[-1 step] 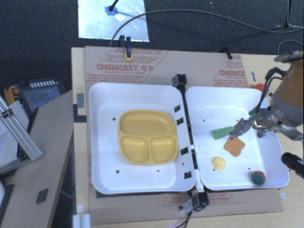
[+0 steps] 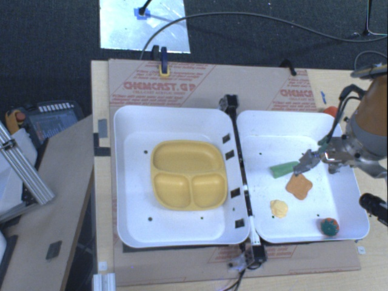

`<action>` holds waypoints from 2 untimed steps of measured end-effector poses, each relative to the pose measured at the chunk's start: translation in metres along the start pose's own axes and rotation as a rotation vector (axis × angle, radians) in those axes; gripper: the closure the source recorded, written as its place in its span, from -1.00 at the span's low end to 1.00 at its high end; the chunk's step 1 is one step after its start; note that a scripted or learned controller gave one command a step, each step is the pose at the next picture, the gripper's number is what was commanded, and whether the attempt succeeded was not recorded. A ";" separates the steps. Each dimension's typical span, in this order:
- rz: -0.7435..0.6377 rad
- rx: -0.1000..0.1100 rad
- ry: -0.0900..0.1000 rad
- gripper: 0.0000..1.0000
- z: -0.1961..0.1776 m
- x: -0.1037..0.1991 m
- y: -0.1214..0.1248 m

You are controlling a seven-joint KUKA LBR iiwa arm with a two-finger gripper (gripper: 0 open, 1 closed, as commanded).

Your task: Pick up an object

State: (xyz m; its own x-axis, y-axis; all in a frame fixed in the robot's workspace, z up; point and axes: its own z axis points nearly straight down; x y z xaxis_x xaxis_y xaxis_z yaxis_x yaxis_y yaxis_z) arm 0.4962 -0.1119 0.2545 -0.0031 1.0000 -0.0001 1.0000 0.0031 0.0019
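Your arm (image 2: 370, 123) comes in from the right and sits low over the right bin (image 2: 260, 132), with its jaws at about the middle of that bin, just above and beside the upper edge of an orange flat piece (image 2: 299, 187). You cannot tell whether the jaws are apart or together — the tip is small and blurred against the white floor, and nothing shows between them.

A green block (image 2: 283, 170) lies just left of the tip, slanting a little, close to the orange piece's top-left corner; whether the two touch is unclear. Nearer the front wall you have a small pale yellow lump (image 2: 279, 208), and toward the front-right corner a round ball (image 2: 329, 226), teal with red — both well apart from the tip.

The left bin (image 2: 130, 126) holds a yellow divided tray (image 2: 188, 174), lying flat near its centre, with one long compartment at the back and two smaller ones in front. Both bins rest on a cardboard sheet (image 2: 182, 83) on the counter (image 2: 100, 90).
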 end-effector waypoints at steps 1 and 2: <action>0.001 0.004 0.001 -1.00 0.044 0.005 0.005; 0.002 0.006 0.001 -1.00 0.106 0.000 0.005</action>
State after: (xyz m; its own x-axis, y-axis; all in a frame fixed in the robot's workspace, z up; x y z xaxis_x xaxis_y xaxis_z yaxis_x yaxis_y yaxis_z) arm 0.5016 -0.1119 0.1490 -0.0010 1.0000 0.0007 1.0000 0.0010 -0.0042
